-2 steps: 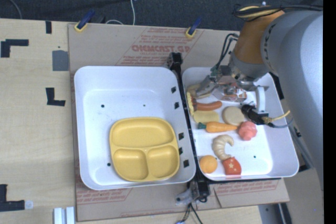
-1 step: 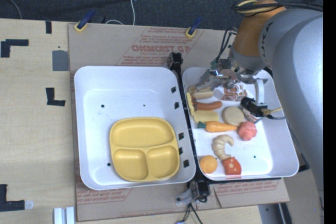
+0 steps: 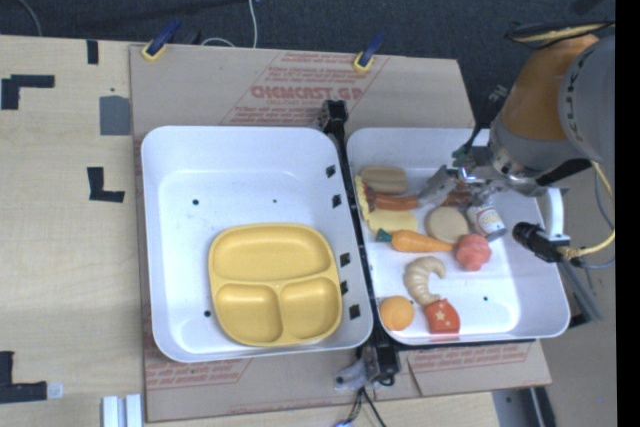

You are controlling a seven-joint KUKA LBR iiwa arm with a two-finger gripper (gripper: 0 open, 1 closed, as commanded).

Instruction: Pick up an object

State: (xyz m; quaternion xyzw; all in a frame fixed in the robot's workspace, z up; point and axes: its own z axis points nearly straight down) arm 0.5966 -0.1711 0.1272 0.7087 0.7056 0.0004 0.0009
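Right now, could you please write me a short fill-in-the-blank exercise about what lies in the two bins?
1. The yellow divided plate lies in the ____ bin.
2. The plate has ____ compartments.
3. In the right bin, the carrot is coloured ____.
4. The gripper hovers over the ____ bin.

Missing words: left; three; orange; right
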